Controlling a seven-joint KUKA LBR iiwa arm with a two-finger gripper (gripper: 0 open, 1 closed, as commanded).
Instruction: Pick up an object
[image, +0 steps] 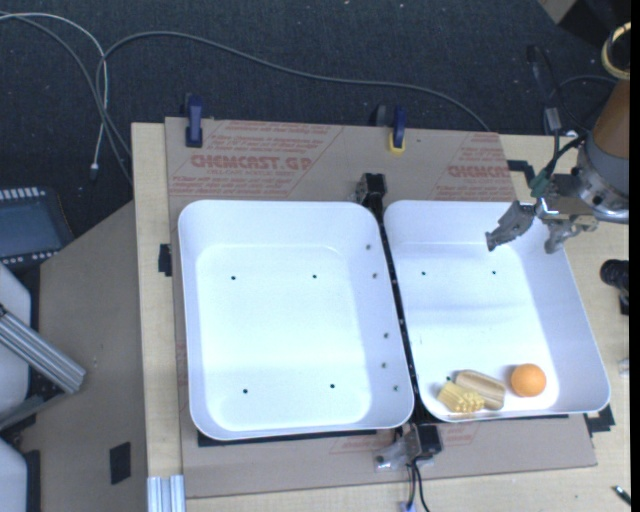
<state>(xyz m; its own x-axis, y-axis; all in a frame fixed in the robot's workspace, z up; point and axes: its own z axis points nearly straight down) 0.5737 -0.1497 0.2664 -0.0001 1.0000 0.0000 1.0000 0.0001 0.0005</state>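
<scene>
Two bins (290, 225); lower right holds one orange (528, 380), one corn cob (461, 399), one bread roll (480, 384); gripper (530, 232) upper right, jaws spread wide, holding nothing.

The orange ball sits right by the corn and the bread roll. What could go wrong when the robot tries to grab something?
The gripper is at the far end of the right bin, so it might miss. The orange ball could roll away. The corn and bread roll touch, so grabbing one might push the other.
</scene>
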